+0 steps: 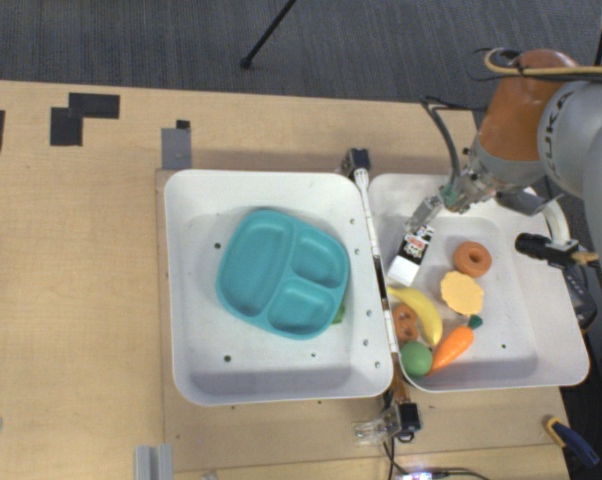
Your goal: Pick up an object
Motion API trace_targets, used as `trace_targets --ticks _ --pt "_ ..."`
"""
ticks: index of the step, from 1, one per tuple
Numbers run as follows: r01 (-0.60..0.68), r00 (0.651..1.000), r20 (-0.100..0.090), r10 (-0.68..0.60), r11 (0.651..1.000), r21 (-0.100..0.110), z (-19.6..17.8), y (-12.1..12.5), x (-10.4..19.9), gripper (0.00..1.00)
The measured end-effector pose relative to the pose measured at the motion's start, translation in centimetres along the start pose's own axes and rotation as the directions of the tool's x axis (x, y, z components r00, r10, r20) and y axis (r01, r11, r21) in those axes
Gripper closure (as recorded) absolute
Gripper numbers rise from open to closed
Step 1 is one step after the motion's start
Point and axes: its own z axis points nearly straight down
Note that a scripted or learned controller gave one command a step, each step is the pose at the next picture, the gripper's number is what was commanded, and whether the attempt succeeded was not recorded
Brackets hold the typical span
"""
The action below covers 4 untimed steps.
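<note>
Heaped at the near corner of the right bin (541, 363): a green ball (416, 359), an orange carrot (453, 345) and a banana (421, 309), touching one another. Just beyond, a yellow disc (462, 293) and a brown doughnut (472, 259). In the left bin (196, 368), a teal divided tray (284, 272). Farther back, hung over the right bin's far-left part, the gripper (412, 249), clamped on a small white and black box (410, 257). Beneath both bins, the wooden desk (71, 298).

one fixed overhead camera, slanted down over both white bins (281, 388)
</note>
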Motion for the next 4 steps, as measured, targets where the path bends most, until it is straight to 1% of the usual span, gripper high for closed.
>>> trace_targets --ticks 1,2,3,4 --pt "-0.034 0.999 0.000 0.034 0.999 -0.001 0.0 -0.1 0.3 0.00" --pt "-0.021 1.000 0.003 0.021 1.000 -0.003 0.0 -0.8 0.7 0.00" --pt "-0.075 0.997 0.004 0.075 0.997 -0.004 0.0 -1.0 1.1 0.00" --pt "-0.066 0.998 0.004 0.066 0.998 -0.005 0.0 -1.1 1.3 0.00"
